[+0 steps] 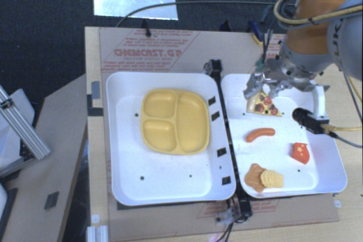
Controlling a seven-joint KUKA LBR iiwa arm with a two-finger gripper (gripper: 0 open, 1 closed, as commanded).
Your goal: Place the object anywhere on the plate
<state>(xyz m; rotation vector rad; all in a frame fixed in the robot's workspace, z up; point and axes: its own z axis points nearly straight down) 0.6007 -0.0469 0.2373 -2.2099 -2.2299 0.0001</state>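
Basically early stage: the jaws (262, 89) sit low over the pizza slice (263, 105) at approx 11 o'clock in the right bin (334, 178); can't tell if they're spread or closed, or gripping anything. Yellow plate (173, 121) in the left bin (122, 178) has nothing on it. Left: grab, lift, carry to 9 o'clock, drop on plate.

Yellow plate (174, 121); white bins (127, 178); red-spotted pizza slice (262, 105).

Pincer (262, 88) poised over pizza slice (263, 105) in right bin (334, 175), near sausage (260, 134), strawberry (300, 152) and cookies (264, 177); yellow sectioned plate (174, 121) resting in left bin (122, 139).
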